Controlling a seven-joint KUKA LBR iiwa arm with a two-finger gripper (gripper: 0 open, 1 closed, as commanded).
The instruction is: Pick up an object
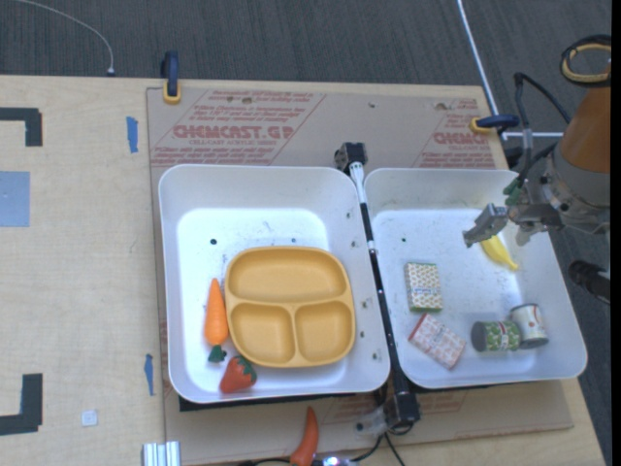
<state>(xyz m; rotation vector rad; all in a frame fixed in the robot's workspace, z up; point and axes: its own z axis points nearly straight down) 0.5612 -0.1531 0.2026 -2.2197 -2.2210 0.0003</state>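
- A yellow toy banana (501, 251) lies in the upper right part of the right bin (568, 362), on the bin floor near its far wall.
- The gripper (506, 223) sits just above and touching the banana's upper end in the frame; its grey fingers are spread, one reaching left toward the bin's middle, and nothing is seen between them, so the gripper reads as released.
- The arm comes in from the right edge of the frame, its orange band (589, 134) at upper right.
- Lower in the same bin: a small patterned box (423, 286) near the centre, a red-and-white packet (437, 341) below it, and a green-labelled can (508, 333) on its side at lower right, well apart from the banana.
- The left bin (184, 202) holds a yellow divided plate (288, 305), with a toy carrot (215, 313) just beside its left rim and a toy strawberry (237, 376) at its lower left corner.
- Both bins rest on a cardboard sheet (243, 124) on the bench (68, 289).
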